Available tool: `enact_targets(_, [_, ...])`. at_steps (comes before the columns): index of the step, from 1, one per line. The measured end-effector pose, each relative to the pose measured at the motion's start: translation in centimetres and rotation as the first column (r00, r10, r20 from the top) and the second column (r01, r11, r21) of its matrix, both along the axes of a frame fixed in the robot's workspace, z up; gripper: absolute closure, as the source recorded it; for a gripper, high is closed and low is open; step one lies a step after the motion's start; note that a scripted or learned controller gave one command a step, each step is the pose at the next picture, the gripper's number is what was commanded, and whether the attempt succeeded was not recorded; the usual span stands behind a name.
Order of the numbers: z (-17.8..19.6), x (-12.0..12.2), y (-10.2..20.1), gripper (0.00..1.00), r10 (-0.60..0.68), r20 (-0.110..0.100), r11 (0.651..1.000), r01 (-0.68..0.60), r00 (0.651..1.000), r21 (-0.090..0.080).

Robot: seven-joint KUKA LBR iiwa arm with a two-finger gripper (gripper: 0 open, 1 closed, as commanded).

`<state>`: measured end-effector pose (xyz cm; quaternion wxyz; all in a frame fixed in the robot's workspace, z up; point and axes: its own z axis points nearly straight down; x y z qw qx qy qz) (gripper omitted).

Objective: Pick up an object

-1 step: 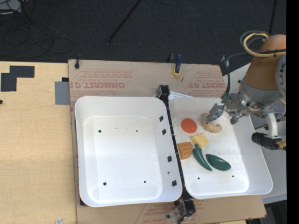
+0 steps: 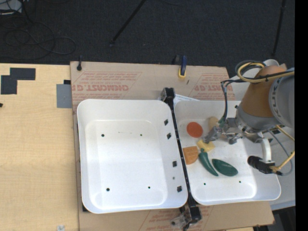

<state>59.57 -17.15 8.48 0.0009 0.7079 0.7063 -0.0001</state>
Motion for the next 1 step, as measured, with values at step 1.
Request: enact_targets(1, [0.31,5.05,6.96,0.00,0.009,0.000,1.000,-0.009,1.000,0.004])
